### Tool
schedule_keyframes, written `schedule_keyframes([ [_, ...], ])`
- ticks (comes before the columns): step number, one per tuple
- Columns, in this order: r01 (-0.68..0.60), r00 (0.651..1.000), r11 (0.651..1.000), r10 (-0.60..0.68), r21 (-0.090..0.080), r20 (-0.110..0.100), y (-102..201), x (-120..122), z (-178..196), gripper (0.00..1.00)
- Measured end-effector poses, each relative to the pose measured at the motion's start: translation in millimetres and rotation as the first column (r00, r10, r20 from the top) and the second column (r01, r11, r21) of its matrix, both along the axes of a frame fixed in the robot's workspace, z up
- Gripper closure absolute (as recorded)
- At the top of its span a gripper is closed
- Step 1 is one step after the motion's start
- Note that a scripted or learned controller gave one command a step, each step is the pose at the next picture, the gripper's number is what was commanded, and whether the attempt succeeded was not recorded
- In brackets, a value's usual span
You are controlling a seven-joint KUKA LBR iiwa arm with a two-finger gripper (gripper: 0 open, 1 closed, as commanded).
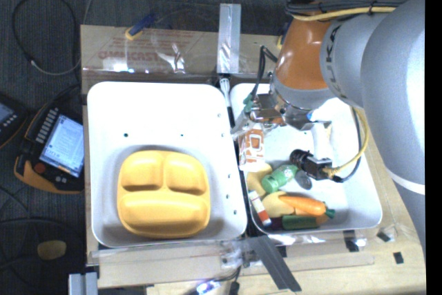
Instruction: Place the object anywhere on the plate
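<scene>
A handheld control unit (59, 148) with a lit screen is seen on the floor off the table's left edge. On the table (138, 52) two white bins are set side by side. In the left bin (138, 103) a yellow plate (164, 192) with three compartments is placed toward the bin's near edge; nothing is seen lying on it. In the right bin (359, 207) a cluster of small things is gathered along the left wall and near edge: an orange-and-white packet (253, 148) leaning by the left wall, a green bottle (279, 177) just beside it, and a carrot (304, 204) lying near the near edge, touching a dark green item that cannot be made out clearly. The gripper (257, 110) is seen low over the far left corner of the right bin, just above the packet, below the orange band of the arm (387, 59). Whether the gripper is wide or narrow cannot be told, and nothing is shown held.
</scene>
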State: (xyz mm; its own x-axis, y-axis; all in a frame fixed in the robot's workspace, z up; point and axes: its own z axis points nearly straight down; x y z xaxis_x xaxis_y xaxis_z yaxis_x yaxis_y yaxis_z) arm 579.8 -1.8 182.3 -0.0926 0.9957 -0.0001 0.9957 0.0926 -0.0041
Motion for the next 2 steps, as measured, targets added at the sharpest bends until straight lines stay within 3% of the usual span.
schedule_keyframes([
  [1,0.0,1.0,1.0,0.0,0.0,0.001,0.0,0.1,0.2,0.0],
  [2,-0.002,1.0,1.0,0.002,0.0,-0.002,0.9,0.1,8.3,1.0],
])
